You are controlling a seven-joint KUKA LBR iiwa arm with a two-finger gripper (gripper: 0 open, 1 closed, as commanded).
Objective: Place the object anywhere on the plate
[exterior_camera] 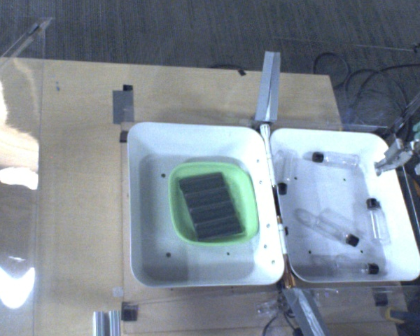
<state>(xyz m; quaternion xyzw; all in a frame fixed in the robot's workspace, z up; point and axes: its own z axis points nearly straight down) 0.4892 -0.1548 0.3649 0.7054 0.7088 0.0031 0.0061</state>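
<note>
Block lies on the plate in the left bin

Block (210, 206), dark grey with ridges running across its top, lies flat on the green plate (177, 208). It sits near the plate's middle, turned a little off square, with green rim showing on all 4 sides. The plate rests on the floor of the left bin (143, 152), roughly central.

The right bin (294, 142) touches the left one along their shared edge. It holds clear vials (334, 159) with black caps, scattered and lying on their sides: 1 near the top wall, 1 along the right wall, 2 toward the bottom, and 1 that looks to be by the left wall. They are hard to pick out against the white floor.

The gripper (390, 159) is at the upper right corner of the right bin, over its rim, well apart from the block and plate. It is small and partly cut off at the view's edge, so I cannot tell whether it is open or closed. Nothing can be made out in its grasp.
</note>
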